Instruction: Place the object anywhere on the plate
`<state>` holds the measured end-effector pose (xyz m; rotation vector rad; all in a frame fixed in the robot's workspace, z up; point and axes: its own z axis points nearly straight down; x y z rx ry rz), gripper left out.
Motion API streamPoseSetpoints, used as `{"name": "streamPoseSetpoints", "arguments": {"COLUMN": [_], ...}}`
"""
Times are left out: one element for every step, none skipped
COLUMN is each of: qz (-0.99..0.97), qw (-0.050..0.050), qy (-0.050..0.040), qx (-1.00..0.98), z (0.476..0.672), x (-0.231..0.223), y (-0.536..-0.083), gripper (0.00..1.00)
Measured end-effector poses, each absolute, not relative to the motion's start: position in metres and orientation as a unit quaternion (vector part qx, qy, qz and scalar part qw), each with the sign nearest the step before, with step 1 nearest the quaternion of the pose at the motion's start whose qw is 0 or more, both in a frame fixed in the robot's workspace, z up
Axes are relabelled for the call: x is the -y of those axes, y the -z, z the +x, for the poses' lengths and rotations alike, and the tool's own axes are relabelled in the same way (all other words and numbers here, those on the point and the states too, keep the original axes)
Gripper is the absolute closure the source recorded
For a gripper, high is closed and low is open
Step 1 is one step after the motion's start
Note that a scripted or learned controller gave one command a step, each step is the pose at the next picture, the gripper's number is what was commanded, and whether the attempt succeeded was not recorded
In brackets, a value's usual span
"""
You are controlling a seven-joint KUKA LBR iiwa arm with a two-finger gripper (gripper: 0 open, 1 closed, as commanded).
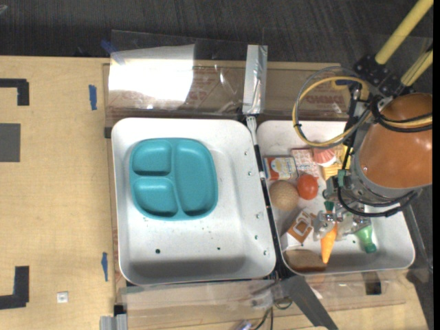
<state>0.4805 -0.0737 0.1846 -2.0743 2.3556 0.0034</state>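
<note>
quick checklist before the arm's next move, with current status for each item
1. Plate sits flat in the left bin, compartments bare: ok.
2. End effector is over the right bin, above the clutter: ok.
3. Something gripped: cannot tell; the carrot lies right below the end effector, but the wrist hides the contact.
4. Neighbours crowd the target: tomato, egg-shaped object and green item lie close: not ok.
5. Path across the divider to the plate looks unobstructed: ok.
</note>
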Motion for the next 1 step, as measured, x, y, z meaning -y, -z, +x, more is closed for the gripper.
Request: {"name": "streamPoseSetpoints", "arguments": {"qz": [-0.741], "qw": [0.004], "qy": [0.0007], "qx": [-0.671], "z": [0.5391], "x": [0.0533], "y": [-0.2253], "gripper": [1.0]}}
